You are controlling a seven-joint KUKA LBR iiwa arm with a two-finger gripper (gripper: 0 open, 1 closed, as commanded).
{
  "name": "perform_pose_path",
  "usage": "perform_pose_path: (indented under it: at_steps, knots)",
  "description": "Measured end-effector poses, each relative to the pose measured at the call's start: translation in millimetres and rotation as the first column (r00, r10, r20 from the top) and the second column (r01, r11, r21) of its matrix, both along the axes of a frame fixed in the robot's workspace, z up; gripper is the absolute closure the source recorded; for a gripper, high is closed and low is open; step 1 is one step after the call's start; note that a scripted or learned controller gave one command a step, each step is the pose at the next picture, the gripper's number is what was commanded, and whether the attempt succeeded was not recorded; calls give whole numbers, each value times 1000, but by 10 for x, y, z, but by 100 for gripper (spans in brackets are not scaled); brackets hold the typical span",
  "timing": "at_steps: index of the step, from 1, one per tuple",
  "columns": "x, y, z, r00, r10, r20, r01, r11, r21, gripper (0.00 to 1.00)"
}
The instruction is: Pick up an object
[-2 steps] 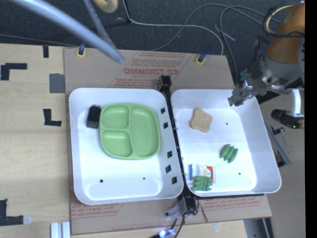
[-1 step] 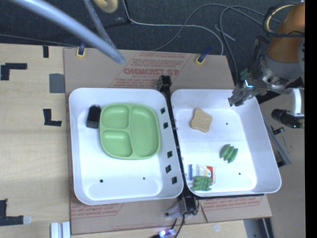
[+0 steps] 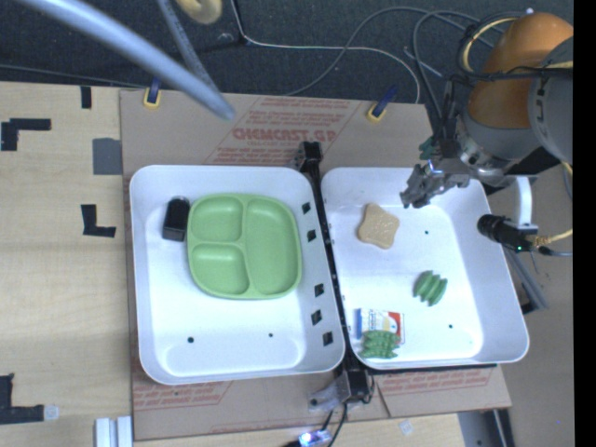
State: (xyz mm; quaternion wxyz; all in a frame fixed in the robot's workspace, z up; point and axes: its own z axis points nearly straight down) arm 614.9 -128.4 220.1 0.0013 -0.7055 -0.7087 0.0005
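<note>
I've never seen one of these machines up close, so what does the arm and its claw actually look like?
The arm is rounded and grey with a bright orange band above the wrist. Thin yellowish and dark cables loop around it. The gripper at its tip is a small, dark metal piece, much slimmer than the arm.

Both white bins (image 3: 154, 277) look like smooth, slightly glossy plastic, the green divided plate (image 3: 245, 247) matt plastic (its sheen faint), over printed brown cardboard (image 3: 279, 124) on the pale wood-grain desk (image 3: 56, 277).

tan bread slice (image 3: 378, 226), flat, right bin (image 3: 466, 347)
</note>
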Motion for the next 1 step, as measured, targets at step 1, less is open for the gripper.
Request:
perform_pose_path:
  at_steps: [1]
  knots:
    - [-46,583,85,1000,2,1,-2,1000,1,100]
